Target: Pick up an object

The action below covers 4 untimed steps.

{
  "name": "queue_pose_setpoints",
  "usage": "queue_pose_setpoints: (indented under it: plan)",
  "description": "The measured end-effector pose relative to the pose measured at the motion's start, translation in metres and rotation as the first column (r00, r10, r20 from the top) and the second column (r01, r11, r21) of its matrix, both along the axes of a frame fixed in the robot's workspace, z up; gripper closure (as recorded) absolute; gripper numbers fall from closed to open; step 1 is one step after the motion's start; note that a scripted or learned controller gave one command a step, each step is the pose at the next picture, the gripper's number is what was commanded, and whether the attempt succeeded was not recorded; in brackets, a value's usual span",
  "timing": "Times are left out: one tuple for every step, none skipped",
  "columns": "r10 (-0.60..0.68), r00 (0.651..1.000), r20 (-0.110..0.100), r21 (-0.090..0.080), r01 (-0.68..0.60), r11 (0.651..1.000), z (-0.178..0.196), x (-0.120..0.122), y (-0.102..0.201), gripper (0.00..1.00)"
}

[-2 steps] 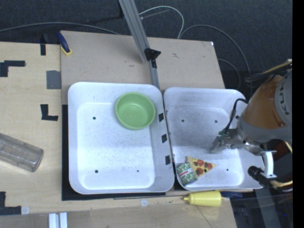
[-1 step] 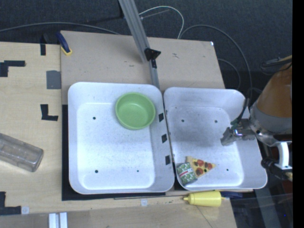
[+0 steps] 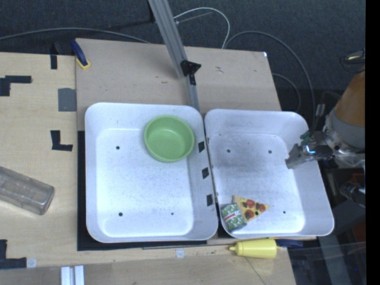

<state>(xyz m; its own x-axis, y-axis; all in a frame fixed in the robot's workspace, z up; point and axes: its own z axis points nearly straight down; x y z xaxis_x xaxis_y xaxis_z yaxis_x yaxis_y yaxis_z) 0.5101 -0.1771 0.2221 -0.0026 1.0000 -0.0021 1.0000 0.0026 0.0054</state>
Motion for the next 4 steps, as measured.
queue_pose_setpoints:
  plan:
    - [-0.001, 1.000, -0.005, 0.002, 0.001, 1.000, 0.010, 0.000, 0.001, 1.00]
    - [0.004, 1.000, -0.008, 0.004, -0.004, 1.000, 0.000, 0.015, 0.054, 1.00]
    - [0.005, 1.000, -0.008, 0.004, -0.005, 1.000, -0.008, 0.018, 0.112, 1.00]
    - [0.005, 1.000, -0.009, 0.004, -0.005, 1.000, -0.016, 0.024, 0.166, 1.00]
